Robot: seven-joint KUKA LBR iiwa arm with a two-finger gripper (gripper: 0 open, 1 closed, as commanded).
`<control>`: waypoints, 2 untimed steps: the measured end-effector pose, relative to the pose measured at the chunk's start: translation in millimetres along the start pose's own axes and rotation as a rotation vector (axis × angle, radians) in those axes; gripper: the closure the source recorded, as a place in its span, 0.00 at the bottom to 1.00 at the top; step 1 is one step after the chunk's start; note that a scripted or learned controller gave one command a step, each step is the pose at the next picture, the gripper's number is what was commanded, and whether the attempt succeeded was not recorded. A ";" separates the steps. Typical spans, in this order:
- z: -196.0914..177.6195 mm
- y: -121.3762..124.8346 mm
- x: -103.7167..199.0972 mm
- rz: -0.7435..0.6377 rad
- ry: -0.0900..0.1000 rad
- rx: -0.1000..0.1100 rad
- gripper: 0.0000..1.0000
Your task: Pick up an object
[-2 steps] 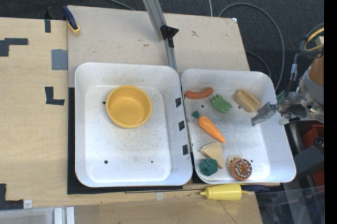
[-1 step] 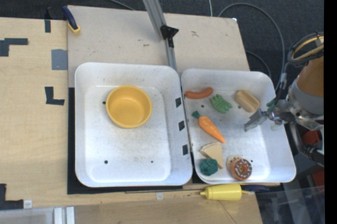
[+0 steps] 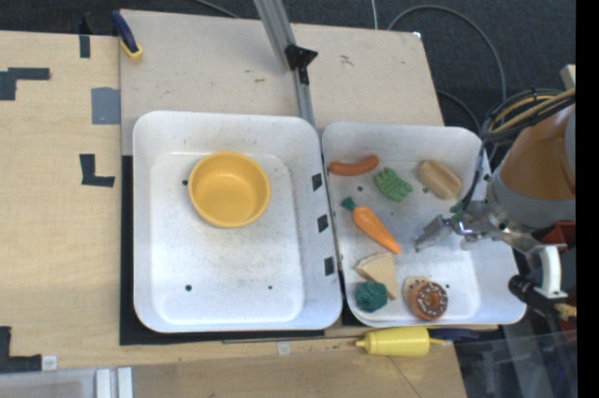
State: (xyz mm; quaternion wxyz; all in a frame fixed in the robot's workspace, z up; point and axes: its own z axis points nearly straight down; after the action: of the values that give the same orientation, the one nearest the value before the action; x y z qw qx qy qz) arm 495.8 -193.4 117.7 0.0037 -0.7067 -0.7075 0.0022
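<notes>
The right bin (image 3: 468,143) holds several toy foods: an orange-red sausage (image 3: 353,166), a green leafy piece (image 3: 393,184), a tan bread roll (image 3: 438,178), an orange carrot (image 3: 375,228), a pale wedge (image 3: 377,270), a dark green lump (image 3: 371,296) and a sprinkled donut (image 3: 428,299). My gripper (image 3: 429,234) hangs over the right-middle of this bin, right of the carrot, below the bread roll and above the donut. It is open with nothing between its fingers. A yellow bowl (image 3: 228,189) sits in the left bin (image 3: 159,293).
A yellow bottle (image 3: 398,342) lies on the bench just outside the right bin's front rim. A grey pole (image 3: 271,3) slants down to the divide between the bins. Cables trail across the dark floor at the back right.
</notes>
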 end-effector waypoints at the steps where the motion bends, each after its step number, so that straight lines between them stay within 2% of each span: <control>1: -13.4 1.2 0.2 -0.001 0.000 -0.004 1.00; 2: -56.5 -2.6 -3.1 0.000 -0.003 -0.010 1.00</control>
State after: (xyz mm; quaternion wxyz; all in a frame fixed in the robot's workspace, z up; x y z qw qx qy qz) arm 493.7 -196.5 174.1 -0.0011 -0.7069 -0.7073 -0.0003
